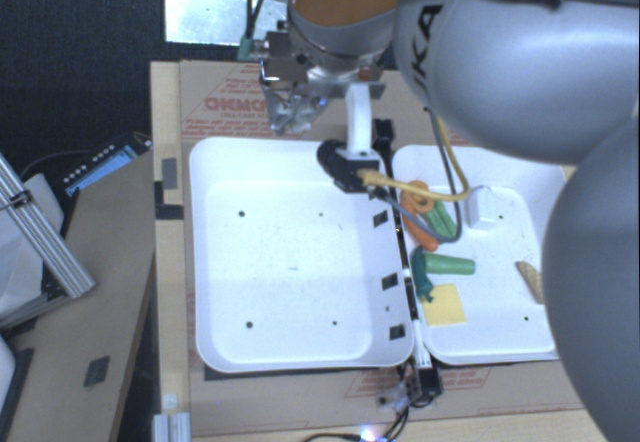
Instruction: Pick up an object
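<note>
My pincer (291, 113) hangs over the far rim of the left bin (215, 260); I cannot tell if it is apart or together. The green piece (447, 266) lies in the right bin (520, 330), its long axis left to right, near the bins' shared edge.

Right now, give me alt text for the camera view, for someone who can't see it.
A grey robot arm reaches in from the right, its gripper over the far edge of the left white bin. The right bin holds a yellow square, a green piece and an orange piece.
</note>
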